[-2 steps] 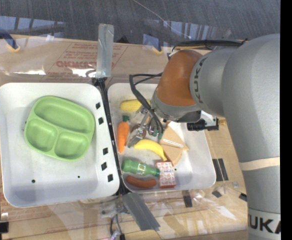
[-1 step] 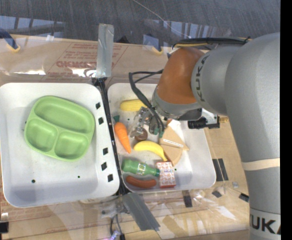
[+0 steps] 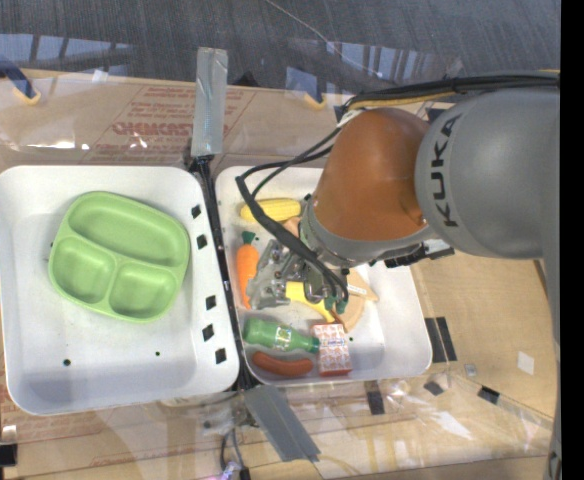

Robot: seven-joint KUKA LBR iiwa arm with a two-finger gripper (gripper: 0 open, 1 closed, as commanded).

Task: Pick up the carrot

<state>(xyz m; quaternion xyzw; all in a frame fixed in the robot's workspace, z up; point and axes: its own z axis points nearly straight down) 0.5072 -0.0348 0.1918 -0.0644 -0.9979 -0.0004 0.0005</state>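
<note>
Slanted overhead view of both bins (image 3: 12, 268)

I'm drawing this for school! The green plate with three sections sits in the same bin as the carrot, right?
Not quite. The camera view shows the green plate with three sections alone in the left bin, while the carrot lies in the right bin, beside the end effector.

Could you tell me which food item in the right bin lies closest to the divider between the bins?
The carrot: the only orange one, lying lengthwise along the right bin's left wall.
</note>
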